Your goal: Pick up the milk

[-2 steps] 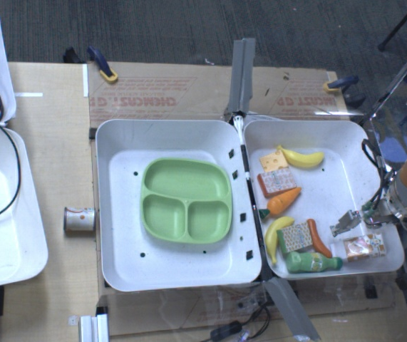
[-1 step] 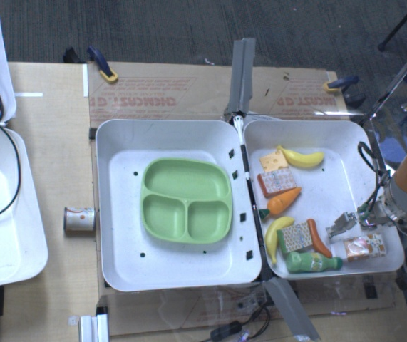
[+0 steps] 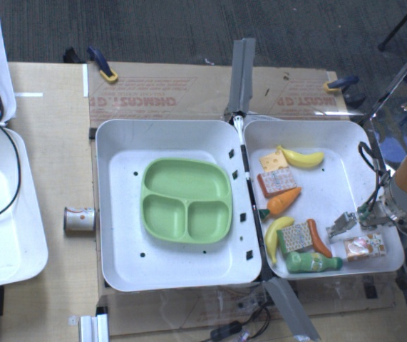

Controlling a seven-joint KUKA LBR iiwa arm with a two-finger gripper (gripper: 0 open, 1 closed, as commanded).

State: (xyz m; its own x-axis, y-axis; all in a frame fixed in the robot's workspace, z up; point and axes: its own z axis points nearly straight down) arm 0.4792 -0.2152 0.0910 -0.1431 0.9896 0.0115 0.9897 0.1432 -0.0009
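Hand (image 3: 343,224) hovers with fingers parted and nothing between them, just beside the milk (image 3: 365,246) in the right bin (image 3: 346,137).

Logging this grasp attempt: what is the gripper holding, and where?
Nothing: the gripper hangs over the right bin, apart from the milk.

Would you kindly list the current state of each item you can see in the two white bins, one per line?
Green three-compartment plastic plate: flat in the left bin, nothing on it.
Small milk carton: lying on its side in the right bin, not gripped.
Green plastic bottle: lying on its side.
Upper yellow banana: lying flat.
Orange carrot: lying flat.
Metal two-finger gripper: low beside the milk carton, holding nothing.
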